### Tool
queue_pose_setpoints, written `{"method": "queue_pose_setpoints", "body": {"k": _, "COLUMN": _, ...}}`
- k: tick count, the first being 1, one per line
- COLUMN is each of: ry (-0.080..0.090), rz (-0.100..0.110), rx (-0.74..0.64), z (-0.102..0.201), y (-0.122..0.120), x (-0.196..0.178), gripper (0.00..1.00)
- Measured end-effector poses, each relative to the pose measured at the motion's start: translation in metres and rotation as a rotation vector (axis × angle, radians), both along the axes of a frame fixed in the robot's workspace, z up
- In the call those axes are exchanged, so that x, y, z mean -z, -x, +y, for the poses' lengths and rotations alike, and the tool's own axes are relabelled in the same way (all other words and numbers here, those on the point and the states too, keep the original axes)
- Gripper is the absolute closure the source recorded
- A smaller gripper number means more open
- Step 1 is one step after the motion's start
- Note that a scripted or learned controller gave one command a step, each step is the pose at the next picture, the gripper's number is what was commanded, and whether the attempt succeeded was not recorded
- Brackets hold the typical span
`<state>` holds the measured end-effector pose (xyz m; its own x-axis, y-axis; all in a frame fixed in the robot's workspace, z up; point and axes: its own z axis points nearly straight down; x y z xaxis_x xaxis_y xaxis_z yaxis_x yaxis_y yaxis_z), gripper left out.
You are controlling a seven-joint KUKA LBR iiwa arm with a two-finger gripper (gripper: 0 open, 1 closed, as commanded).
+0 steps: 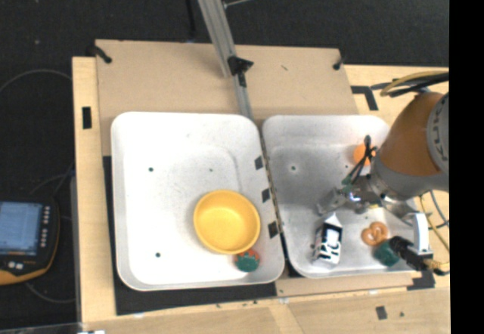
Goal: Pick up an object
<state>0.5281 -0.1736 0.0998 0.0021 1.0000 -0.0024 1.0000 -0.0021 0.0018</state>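
The grey arm reached in from the right, its orange band facing the camera. Its gripper hung low at the near right, pointing left and downward.

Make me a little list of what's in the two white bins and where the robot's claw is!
left bin: yellow bowl; small green and red thing touching the bowl's near rim
right bin: black and white carton; orange ring; green thing; orange thing near the arm
claw: low over the right bin, just above the carton
held: nothing visible in the claw
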Motion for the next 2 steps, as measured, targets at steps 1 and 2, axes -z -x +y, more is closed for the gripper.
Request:
{"method": "queue_pose_setpoints", "body": {"k": 1, "ry": -0.001, "rz": -0.005, "rx": 0.005, "z": -0.001, "y": -0.001, "x": -0.012, "gripper": 1.00}}
{"method": "queue_pose_setpoints", "body": {"k": 2, "ry": 0.000, "rz": -0.005, "rx": 0.002, "z": -0.008, "y": 0.002, "x": -0.059, "gripper": 1.00}}
